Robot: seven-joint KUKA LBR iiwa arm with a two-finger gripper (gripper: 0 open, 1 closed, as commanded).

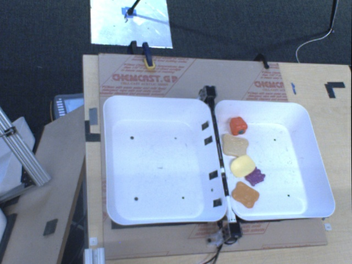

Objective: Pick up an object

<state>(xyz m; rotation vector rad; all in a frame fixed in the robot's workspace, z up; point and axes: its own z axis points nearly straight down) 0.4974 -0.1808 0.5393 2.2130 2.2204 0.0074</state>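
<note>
Objects (pixel 242 157) hug right bin's (pixel 308 147) left wall; rest open.

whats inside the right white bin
Along the right white bin's left wall: orange-red round piece, tan flat piece, yellow lump, small purple piece, orange flat piece. Nothing looks covered.

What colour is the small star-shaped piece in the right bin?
Purple. The small star-shaped piece shows clearly in the camera view, touching the yellow piece in the right bin.

A bench (pixel 88 164) carries a printed board (pixel 165 76). On the board two white bins sit touching: left bin (pixel 159 106) and right bin (pixel 308 147).
</note>
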